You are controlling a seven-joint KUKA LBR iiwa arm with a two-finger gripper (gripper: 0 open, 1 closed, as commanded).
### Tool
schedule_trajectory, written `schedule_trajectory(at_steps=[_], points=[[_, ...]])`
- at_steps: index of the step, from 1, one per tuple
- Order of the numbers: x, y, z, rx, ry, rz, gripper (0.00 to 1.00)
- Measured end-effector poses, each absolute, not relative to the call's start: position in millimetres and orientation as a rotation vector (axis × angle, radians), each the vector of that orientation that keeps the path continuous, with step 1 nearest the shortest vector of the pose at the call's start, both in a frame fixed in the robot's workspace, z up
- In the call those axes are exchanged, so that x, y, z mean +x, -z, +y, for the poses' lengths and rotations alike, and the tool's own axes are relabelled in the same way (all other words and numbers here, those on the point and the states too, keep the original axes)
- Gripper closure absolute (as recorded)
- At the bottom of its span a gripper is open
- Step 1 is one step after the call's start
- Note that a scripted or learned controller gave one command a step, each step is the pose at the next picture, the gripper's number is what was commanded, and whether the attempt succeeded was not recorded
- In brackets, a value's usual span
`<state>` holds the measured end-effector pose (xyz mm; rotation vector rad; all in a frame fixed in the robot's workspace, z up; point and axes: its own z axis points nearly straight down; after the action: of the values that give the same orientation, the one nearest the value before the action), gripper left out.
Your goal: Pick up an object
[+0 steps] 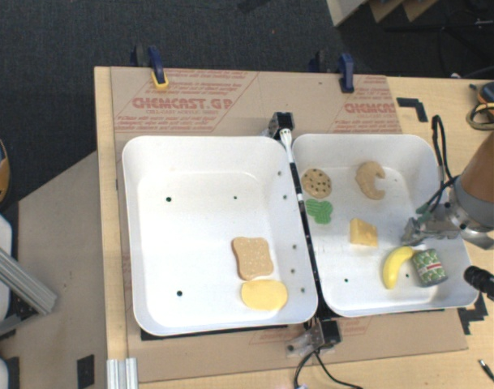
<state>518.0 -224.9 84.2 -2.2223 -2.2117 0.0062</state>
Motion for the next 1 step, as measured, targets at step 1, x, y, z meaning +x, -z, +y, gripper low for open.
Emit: schedule_trajectory(at_steps=[1], points=[[551.0, -235.6, -174.3, -2.225, 0.018, -2.24, 1.0]])
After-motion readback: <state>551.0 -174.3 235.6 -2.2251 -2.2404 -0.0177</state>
